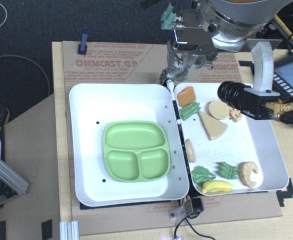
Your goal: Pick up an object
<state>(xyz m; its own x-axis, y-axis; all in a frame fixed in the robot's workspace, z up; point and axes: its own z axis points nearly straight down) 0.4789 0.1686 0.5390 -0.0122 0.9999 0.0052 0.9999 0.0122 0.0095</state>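
Observation:
My gripper [175, 73] hangs over the far edge of the bins, right above the divider between them and just behind an orange block [186, 95]. The right bin [266, 144] holds several small items: a green leafy piece [190, 110], a beige wedge [214, 128], a round beige disc [218, 109], a tan stick [190, 150], two green pieces [202, 174] [228, 170], a yellow banana [217, 186] and a pale ring-shaped piece [249, 174]. I see nothing in the gripper.
The left bin [86, 134] holds a green divided plate [136, 150]. A black cylinder on a white bracket [241, 99] juts over the right bin's far right corner. A blue clip [83, 41] lies on the cardboard behind the left bin.

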